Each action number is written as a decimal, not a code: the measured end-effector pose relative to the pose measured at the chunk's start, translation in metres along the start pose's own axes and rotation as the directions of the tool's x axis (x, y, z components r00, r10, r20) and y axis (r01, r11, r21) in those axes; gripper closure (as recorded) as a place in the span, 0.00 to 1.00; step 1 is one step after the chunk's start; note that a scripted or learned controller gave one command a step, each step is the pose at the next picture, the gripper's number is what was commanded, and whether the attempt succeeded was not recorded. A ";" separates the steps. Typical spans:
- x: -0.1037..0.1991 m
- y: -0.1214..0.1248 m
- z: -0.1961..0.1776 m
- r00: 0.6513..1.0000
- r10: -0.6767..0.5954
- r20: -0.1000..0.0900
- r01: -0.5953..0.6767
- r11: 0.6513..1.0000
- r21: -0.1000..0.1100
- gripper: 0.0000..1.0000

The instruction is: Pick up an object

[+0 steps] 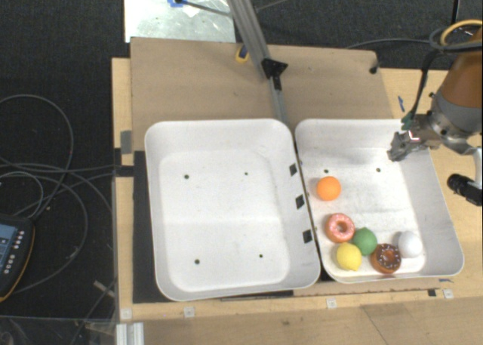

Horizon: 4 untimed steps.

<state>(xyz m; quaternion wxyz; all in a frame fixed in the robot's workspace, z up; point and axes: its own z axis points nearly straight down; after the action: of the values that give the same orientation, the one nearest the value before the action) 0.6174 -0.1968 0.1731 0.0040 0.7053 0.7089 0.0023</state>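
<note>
A: Orange ball (328, 188) mid right bin (423, 185), alone; pink donut (339, 227), green ball (365, 241), yellow ball (349, 257), chocolate donut (386, 258), white ball (410, 244) clustered at near edge.
B: Gripper (400, 147)?
A: Over bin's far right corner, holding nothing. How far open, can't tell.

Floor: dark carpet (60, 49), with loose cables (45, 177) at 9 o'clock.
Bench: brown board (196, 83) lay centre.
Light: pale patch (177, 0) at 12 o'clock.
</note>
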 end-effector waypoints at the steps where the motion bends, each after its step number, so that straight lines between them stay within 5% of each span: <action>1: -0.009 0.007 -0.052 1.000 -0.001 0.001 0.001 1.000 0.001 1.00; 2: -0.009 0.008 -0.076 1.000 0.000 -0.001 0.000 1.000 0.004 1.00; 4: 0.105 -0.025 -0.066 1.000 -0.005 -0.005 0.005 1.000 0.010 1.00</action>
<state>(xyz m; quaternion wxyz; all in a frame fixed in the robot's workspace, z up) 0.5916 -0.0915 0.2391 -0.0013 0.7036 0.7106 0.0003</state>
